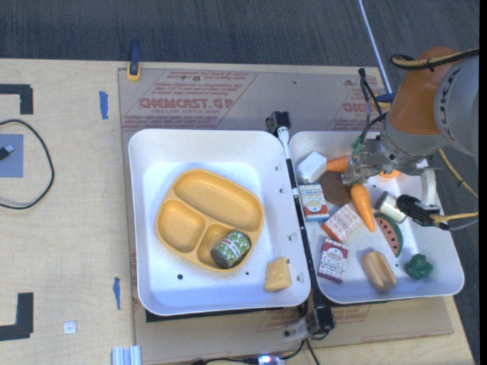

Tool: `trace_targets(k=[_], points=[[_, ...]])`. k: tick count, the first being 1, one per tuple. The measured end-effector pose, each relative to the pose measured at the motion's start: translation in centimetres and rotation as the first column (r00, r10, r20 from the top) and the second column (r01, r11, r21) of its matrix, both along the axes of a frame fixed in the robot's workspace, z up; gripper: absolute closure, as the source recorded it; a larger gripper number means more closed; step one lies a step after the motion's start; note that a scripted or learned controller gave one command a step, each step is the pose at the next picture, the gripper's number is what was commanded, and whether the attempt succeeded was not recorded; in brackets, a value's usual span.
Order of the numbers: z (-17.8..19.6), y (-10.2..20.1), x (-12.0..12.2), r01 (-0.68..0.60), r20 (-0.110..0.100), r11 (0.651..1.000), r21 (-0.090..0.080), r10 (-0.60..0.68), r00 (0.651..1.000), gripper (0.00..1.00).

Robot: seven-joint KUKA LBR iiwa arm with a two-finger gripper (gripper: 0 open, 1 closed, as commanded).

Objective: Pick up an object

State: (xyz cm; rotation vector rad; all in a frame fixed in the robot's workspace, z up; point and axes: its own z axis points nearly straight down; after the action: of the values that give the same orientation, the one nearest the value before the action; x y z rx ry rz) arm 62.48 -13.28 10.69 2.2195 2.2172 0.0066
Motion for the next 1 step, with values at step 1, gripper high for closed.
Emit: trace_targets(k=[1], points=[[1.04,0.01,0.07,0.0,0.003,1.0,0.0,0.0,1.0,1.0]])
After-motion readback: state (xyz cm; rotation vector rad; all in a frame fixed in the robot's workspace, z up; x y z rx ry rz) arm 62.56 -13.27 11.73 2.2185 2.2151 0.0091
